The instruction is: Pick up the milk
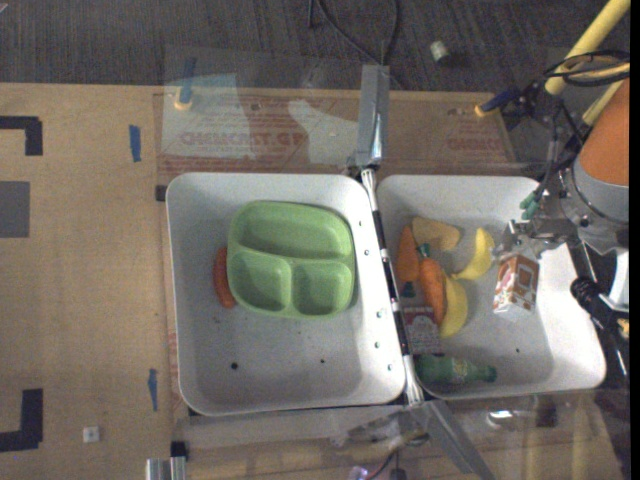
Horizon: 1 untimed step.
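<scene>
1. Our end effector (527, 236) sits in the right bin (585, 363), directly above a small carton, the milk (516, 285). The carton's top appears to touch the fingertips, but we cannot tell whether the fingers are released or clenched, or whether the carton is between them.

2. We see the milk near the right side of that bin, well apart from the banana (455, 306), carrot (431, 283) and green bottle (452, 371).

3. We judge the main risk to be a slip: if only the top edge is pinched, the carton could tilt and drop on lifting.

4. A second small carton (418, 327) lies against the divider between the bins; we think its print could be mistaken for the target.

5. The carton's print is too blurred for us to read, and cables and metal parts clutter the fingertip area.

6. The left bin (200, 358) carries a green divided plate (291, 259) that partly hides an orange item (221, 276).
</scene>
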### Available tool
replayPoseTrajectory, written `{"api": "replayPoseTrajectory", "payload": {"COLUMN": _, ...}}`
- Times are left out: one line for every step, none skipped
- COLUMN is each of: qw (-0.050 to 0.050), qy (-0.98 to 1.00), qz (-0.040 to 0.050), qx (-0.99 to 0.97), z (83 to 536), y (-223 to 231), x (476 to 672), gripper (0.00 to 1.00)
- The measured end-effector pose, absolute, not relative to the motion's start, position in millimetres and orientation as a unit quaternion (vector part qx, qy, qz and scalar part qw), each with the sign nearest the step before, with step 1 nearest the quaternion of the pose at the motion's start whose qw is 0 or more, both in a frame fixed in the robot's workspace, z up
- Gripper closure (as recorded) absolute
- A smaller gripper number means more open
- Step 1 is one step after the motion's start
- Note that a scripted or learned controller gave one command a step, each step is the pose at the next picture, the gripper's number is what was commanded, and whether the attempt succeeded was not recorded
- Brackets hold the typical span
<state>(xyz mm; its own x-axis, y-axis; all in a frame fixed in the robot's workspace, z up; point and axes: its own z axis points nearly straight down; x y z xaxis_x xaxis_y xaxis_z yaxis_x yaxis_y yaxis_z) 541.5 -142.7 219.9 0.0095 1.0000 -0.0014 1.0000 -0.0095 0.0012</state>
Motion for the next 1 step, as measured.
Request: {"api": "replayPoseTrajectory", "payload": {"qw": 0.001, "qy": 0.737, "qz": 0.0000, "qx": 0.676, "z": 262.4, "y": -129.1, "x": 560.9, "gripper": 1.00}}
